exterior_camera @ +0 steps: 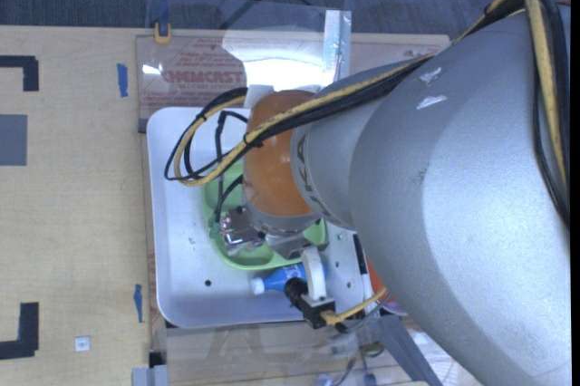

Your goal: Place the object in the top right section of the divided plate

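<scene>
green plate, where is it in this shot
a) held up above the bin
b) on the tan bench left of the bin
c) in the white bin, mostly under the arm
c, the green plate shows as a curved rim on the floor of the white bin, with the arm's orange band covering most of it.

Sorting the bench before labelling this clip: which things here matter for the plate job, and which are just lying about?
For the job:
green divided plate, mostly hidden under the arm
white bin holding it

Lying about:
blue and white item by the plate
blue tape marks on the bench
</scene>
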{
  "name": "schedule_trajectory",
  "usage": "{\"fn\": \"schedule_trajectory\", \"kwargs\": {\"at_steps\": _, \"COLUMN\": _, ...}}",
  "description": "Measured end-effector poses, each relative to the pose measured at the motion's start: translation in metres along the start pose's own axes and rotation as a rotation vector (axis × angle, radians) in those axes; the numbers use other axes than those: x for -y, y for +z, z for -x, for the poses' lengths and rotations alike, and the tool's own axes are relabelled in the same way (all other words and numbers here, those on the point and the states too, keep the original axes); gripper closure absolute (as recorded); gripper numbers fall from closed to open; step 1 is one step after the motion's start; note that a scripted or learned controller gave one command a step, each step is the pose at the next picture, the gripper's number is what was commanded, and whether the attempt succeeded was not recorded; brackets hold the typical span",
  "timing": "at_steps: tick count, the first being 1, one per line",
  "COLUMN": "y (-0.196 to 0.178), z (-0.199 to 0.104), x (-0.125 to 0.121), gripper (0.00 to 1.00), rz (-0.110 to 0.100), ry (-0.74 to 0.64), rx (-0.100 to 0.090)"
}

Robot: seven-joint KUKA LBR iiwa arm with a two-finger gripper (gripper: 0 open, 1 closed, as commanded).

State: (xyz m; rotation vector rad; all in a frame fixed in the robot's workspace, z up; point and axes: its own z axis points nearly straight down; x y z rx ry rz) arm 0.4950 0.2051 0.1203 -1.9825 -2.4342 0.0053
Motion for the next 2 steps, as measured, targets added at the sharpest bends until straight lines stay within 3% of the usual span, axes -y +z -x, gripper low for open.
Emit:
{"fn": "schedule_trajectory", "kwargs": {"at_steps": 1, "y": 0.0265, "z": -0.0042, "x": 0.0057, "gripper": 1.00, "rz": 0.028, "ry": -0.029, "rx": 0.003}}
{"fn": "schedule_trajectory", "kwargs": {"at_steps": 2, "y": 0.0261, "z": -0.0083, "x": 0.0072, "gripper": 1.00, "rz": 0.028, "ry": 0.477, "rx": -0.017}}
